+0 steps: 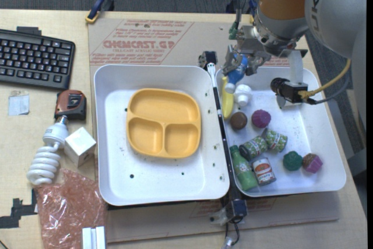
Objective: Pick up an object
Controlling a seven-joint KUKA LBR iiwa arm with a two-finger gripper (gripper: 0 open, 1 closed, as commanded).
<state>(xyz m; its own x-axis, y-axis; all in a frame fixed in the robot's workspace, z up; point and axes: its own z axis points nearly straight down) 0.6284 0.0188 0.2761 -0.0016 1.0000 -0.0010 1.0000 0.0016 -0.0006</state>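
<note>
Since the arm has to grab just one toy, these lines go from near to far.
Near row: green bottle [240,167] and small can [264,171] lie touching at the front of the right bin [326,143]; too tight w/ each other for an easy grab.
Front right: green ball [292,160] and purple ball [313,163] sit side by side, apart from the rest.
Middle: brown ball [238,120] and purple fuzzy ball [261,119] are near each other but w/ a gap.
Left bin [111,143]: holds the yellow tray [164,123]; not for now.
Far corner: gripper [237,70] hangs over the yellow banana [227,101] and white ball [242,93], by the bin wall.
Hand state: can't tell if open or closed, or if it grips the blue thing [236,74].
Tip: I'd go straight down on one toy, stay off the wall, lift slow.
</note>
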